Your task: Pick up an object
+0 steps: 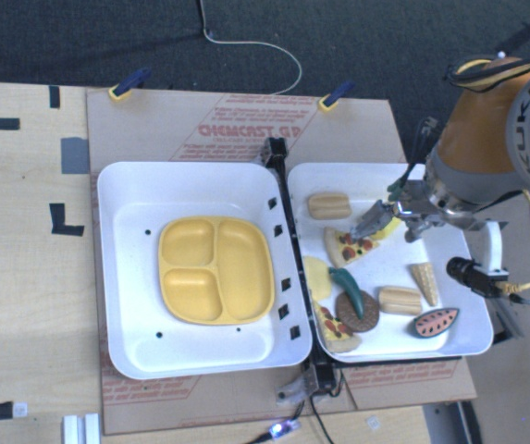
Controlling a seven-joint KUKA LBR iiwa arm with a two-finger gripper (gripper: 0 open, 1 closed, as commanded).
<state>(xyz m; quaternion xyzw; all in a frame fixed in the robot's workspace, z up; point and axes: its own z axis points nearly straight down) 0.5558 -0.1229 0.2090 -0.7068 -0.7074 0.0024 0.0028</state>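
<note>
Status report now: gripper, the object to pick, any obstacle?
Gripper low over pizza slice, right bin. Nothing seen gripped. Toy foods crowd close by.

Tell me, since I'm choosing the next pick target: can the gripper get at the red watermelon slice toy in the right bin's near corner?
Probably yes. The red watermelon slice toy lies alone near the right bin's corner, nothing on top. The gripper hovers over the pizza slice toy in the same bin; the nearby rim may crowd it.

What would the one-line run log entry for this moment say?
gripper over right bin | above pizza slice | nothing seen held | yellow plate in left bin
</note>
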